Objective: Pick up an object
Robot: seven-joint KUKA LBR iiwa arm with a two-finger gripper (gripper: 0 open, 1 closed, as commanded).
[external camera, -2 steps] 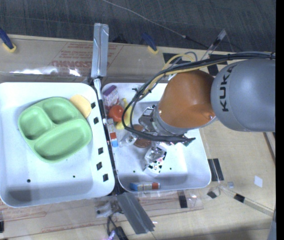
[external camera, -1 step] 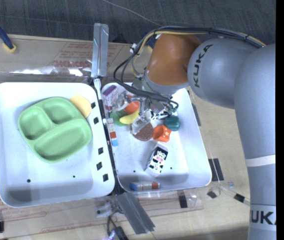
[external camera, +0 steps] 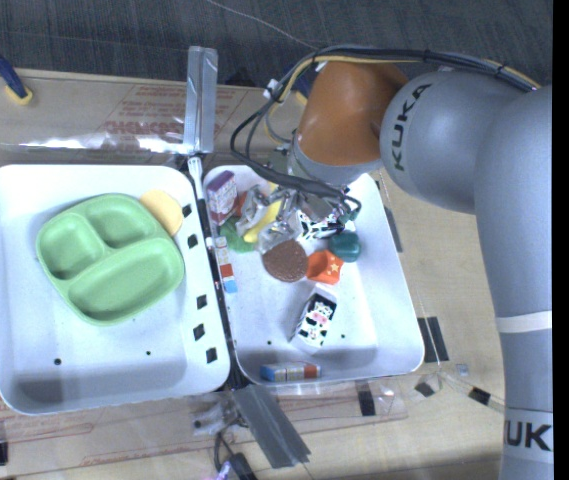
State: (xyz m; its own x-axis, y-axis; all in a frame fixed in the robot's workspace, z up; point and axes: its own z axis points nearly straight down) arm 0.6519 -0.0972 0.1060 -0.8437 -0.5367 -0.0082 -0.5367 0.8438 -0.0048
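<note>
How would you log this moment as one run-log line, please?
arm: over right bin | end effector: down in toy clutter | grasp: unconfirmed | green divided plate: left bin

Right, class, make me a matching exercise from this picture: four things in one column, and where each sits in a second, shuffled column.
Things:
1. green divided plate
2. yellow sponge
3. brown disc
4. cow-print block

Places:
A. right bin, just below the arm's wrist
B. middle of the left bin
C. right bin, nearer the front edge, apart from the pile
D. left bin, at the plate's upper right edge

Pairs: 1-B, 2-D, 3-A, 4-C
</note>
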